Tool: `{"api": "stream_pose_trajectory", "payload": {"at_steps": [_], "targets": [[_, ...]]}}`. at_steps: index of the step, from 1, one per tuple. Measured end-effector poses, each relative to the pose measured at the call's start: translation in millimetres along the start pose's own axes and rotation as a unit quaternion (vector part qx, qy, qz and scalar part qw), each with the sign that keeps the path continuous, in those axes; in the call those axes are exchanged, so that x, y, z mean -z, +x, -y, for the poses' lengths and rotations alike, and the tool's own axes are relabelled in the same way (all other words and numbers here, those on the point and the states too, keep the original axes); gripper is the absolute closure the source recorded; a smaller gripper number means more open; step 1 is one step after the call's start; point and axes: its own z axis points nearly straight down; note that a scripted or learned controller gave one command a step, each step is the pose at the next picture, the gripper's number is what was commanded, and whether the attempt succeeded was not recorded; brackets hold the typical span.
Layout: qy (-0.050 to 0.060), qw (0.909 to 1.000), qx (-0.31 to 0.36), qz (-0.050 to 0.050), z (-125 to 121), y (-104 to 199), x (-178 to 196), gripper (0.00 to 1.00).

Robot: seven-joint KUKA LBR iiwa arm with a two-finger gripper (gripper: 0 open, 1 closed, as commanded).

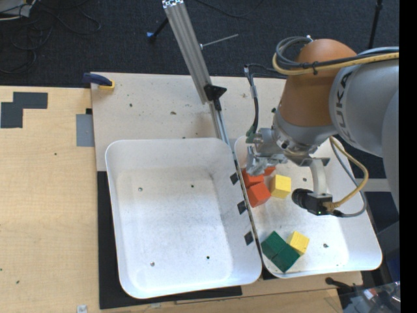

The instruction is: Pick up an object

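My gripper (259, 156) hangs low over the far left part of the right bin (355, 240), under the orange wrist band. Directly below it lies an orange-red piece (266, 171), partly hidden by the gripper. An orange block (258, 192) sits just in front of that, against the bin's left wall. A yellow cube (282, 186) rests to the right of the orange block. Nearer the front are a dark green block (280, 250) and a second yellow cube (300, 241), touching each other.
The left bin (130, 175) stands beside the right one, parted by a divider with black clips (241, 206). A slanted aluminium bar (193, 51) rises behind the bins. A black cable connector (311, 201) hangs from the arm over the right bin.
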Motion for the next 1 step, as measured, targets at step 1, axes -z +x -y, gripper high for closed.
{"api": "stream_pose_trajectory", "payload": {"at_steps": [1], "targets": [[0.0, 1.0, 0.0, 0.0, 6.1, 56.9, -8.6, 1.0]]}}
